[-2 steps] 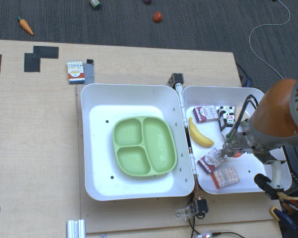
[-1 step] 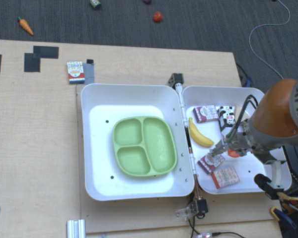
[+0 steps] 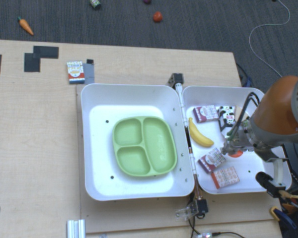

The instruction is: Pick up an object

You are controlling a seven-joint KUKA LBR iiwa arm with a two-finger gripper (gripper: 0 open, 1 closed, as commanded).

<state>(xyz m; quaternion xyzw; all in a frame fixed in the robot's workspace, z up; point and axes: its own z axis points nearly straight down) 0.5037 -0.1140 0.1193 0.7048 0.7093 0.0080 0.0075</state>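
- On the counter (image 3: 35, 133), two white bins sit side by side, touching along their inner rims.
- The left bin (image 3: 97, 182) holds a green tray (image 3: 145, 146) with three compartments, lying near its middle.
- The arm (image 3: 283, 108) reaches in from the right, its orange band over the right bin (image 3: 248, 185).
- The gripper (image 3: 232, 147) hangs low over the middle of the right bin; whether it is released or clenched cannot be told from this angle.
- A banana (image 3: 200, 134) lies at the right bin's left side, just left of the gripper.
- A dark red packet (image 3: 205, 113) lies near the far wall.
- Another packet (image 3: 211, 160) lies just below and left of the gripper, seemingly touching it.
- A pink box (image 3: 225, 177) lies near the front wall.
- A small carton (image 3: 75, 72) stands on the counter beyond the left bin.
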